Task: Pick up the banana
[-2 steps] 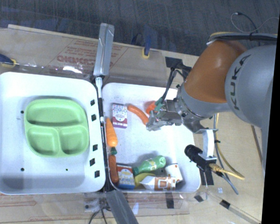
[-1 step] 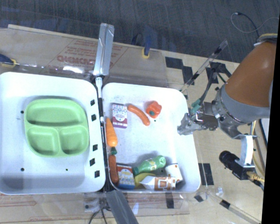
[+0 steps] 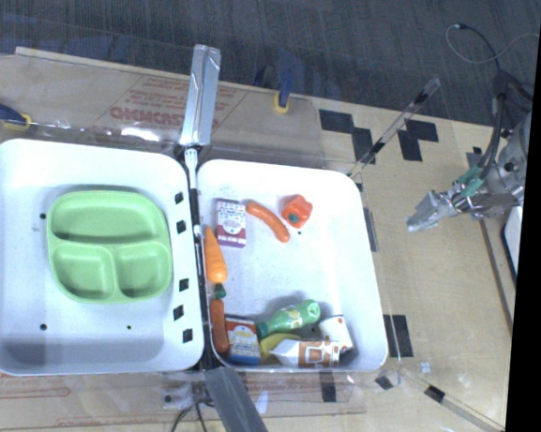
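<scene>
The banana (image 3: 287,319) looks like the greenish-yellow curved piece near the front of the right bin (image 3: 365,266). It rests among a small can (image 3: 241,339) and a white carton (image 3: 320,349). My gripper (image 3: 429,213) hangs over the bare bench to the right of the right bin, well away from the banana and level with the bin's far half. Nothing is visible in it.
The right bin also holds a red-and-white box (image 3: 230,222), an orange sausage (image 3: 268,221), a small orange pepper (image 3: 296,209) and a carrot (image 3: 214,256) along its left wall. A green divided plate (image 3: 110,243) lies in the left bin (image 3: 6,328). A metal clamp (image 3: 202,96) stands behind the bins.
</scene>
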Tool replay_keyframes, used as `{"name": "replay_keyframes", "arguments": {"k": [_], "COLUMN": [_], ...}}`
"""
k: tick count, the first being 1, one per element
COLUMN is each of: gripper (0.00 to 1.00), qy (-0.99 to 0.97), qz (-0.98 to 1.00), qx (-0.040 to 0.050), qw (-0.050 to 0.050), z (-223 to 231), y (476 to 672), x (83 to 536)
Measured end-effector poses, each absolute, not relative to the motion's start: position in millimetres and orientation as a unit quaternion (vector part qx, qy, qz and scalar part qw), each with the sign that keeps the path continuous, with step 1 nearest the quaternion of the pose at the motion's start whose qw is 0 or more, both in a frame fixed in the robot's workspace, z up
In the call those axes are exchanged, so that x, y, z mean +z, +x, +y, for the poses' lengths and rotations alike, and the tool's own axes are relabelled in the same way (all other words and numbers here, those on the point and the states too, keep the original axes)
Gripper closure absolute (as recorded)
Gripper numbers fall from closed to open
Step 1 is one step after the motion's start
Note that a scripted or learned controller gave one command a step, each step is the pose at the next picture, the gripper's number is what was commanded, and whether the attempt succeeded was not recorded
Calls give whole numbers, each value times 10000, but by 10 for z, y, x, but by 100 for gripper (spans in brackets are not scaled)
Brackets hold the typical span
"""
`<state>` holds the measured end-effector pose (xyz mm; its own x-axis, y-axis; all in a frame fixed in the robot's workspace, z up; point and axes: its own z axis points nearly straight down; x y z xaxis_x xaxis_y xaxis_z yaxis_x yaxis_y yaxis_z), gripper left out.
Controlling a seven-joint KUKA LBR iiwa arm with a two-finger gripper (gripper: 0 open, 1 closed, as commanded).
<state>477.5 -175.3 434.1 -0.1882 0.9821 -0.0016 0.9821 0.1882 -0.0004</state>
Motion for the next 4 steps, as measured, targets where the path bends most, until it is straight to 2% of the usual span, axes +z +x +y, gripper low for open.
{"name": "replay_keyframes", "arguments": {"k": [1,2,3,4], "gripper": [100,100,100,100], "qy": [5850,6075,6983,6586], "qz": [8110,7943,7158,7524], "qx": [-20,-21,-11,-26], "qw": [-17,-19,0,-19], "z": [-1000,-241,-1145,-324], "y": [5209,4926,5018,5242], "x": [3567,3004,4010,3134]}}
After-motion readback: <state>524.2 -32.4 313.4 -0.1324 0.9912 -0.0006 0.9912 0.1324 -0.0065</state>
